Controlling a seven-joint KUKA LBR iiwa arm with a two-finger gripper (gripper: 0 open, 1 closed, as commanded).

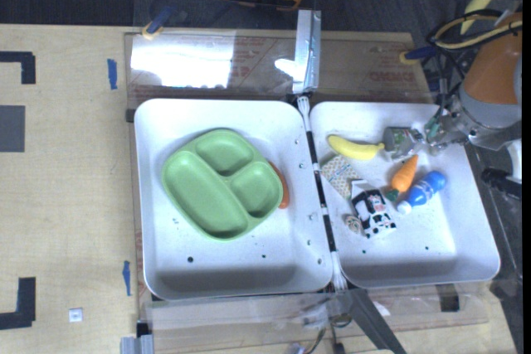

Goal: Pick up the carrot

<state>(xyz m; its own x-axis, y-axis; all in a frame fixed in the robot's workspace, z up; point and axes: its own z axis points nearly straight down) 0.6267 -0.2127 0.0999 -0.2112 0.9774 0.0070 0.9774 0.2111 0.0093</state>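
The orange carrot (404, 173) lies tilted in the right bin (465, 249), its green top pointing up toward the gripper. My gripper (401, 140) hovers just above the carrot's upper end, reaching in from the right. A yellow banana (355, 147) lies to the carrot's left. A blue bottle (424, 188) rests right beside the carrot on its lower right.
A green divided plate (222, 182) sits in the left bin (166, 261), with something orange peeking from under its right edge. A black-and-white toy cow (373, 211) and a speckled cloth piece (340, 172) lie in the right bin. The metal divider (319, 203) separates the bins.
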